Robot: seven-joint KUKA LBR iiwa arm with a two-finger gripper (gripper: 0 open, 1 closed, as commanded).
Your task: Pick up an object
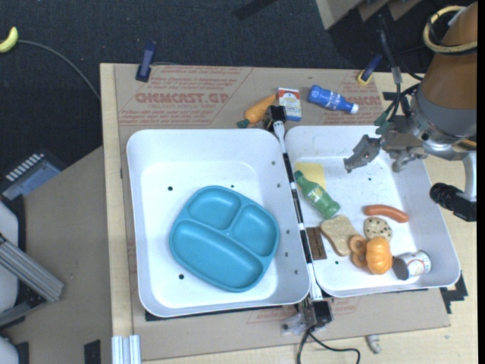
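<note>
Two bins: we see a shallow white left bin [151,165] and a shallow white right bin [341,144] set side by side on the bench, their inner rims touching.
Divided tray: a blue plastic three-compartment tray [223,237] lies in the left bin, and we would leave it alone as too wide to pinch.
Arm: the grey arm with its orange band [452,82] reaches in from the right, above the right bin's far corner.
Gripper: the two-finger gripper [362,156] hangs over bare bin floor with nothing between its fingers; we read them as slightly spread.
Target choice: we judge the green plastic bottle [317,195] the nearest fair pick, lying on its side in the right bin's left half, just beside the yellow flat block [311,174].
Bottle axis: its long axis runs diagonally, neck towards the far left by the divider, base towards the near right.
Doing it well: we would turn the fingers across that axis, centre on the body, not the neck, and descend clear of the divider rim.
Smaller items: a red sausage [386,213], a tan bread slice [339,233], a speckled round cookie [377,227], an orange pumpkin-like toy [377,254] and a small silver can [413,265] crowd the near right corner, packed too tightly for a clean grasp in our view.
</note>
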